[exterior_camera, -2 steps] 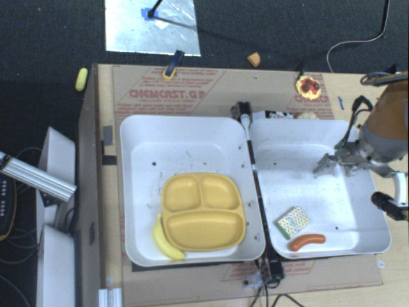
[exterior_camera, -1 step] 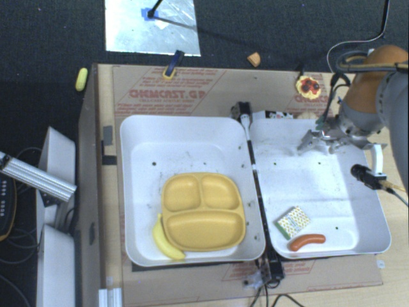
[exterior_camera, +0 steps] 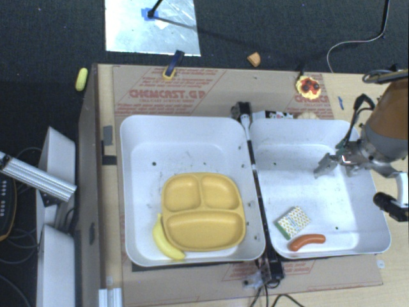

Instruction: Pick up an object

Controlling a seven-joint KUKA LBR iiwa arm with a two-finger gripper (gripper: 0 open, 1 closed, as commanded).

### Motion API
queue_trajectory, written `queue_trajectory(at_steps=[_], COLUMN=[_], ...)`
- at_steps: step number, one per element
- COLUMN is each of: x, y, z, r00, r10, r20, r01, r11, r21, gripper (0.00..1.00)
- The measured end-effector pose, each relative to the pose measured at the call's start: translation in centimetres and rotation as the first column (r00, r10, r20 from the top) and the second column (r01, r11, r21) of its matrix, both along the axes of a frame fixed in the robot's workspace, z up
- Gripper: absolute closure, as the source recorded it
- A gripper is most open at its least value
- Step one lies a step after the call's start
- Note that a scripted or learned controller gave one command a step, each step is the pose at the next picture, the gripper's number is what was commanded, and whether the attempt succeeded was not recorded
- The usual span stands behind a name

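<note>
Nearest the camera, along the front wall of the right bin (exterior_camera: 367,245), lies a sausage (exterior_camera: 307,240), flat and in open floor, with a small patterned block (exterior_camera: 293,220) just beside it, up and to the left, the two apart. Both look like fair targets, each with room round it for fingers to drop either side. In the left bin (exterior_camera: 131,190) a yellow plate (exterior_camera: 203,211) with three compartments sits low, and a banana (exterior_camera: 164,240) is tucked against its left edge, touching it, squeezed between plate and bin wall, an awkward grab by my reckoning. Further back now, the gripper (exterior_camera: 327,164) hangs over the middle of the right bin, well apart from sausage and block, nothing between its fingers; whether they stand apart or together I cannot tell at this angle. Beyond the bins, on the worktop (exterior_camera: 211,88), a small red and yellow toy (exterior_camera: 308,86) rests by the far edge.
</note>
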State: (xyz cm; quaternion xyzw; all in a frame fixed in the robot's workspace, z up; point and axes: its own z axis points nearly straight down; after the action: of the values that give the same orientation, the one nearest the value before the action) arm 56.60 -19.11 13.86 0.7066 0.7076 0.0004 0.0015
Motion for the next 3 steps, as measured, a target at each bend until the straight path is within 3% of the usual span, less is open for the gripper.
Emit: queue_trajectory(at_steps=[1, 2, 3], x=[-1.9, -8.0, -1.7], y=[5.3, -1.6, 5.0], z=[-5.4, -5.4, -5.4], r00=[1.000, 1.000, 1.000], r10=[0.001, -0.002, 0.002], r20=[-0.002, -0.001, 0.000], r01=[-0.001, 0.002, -0.002], r11=[1.000, 1.000, 1.000], r21=[0.002, 0.000, 0.002], gripper=[0.00, 0.00, 0.00])
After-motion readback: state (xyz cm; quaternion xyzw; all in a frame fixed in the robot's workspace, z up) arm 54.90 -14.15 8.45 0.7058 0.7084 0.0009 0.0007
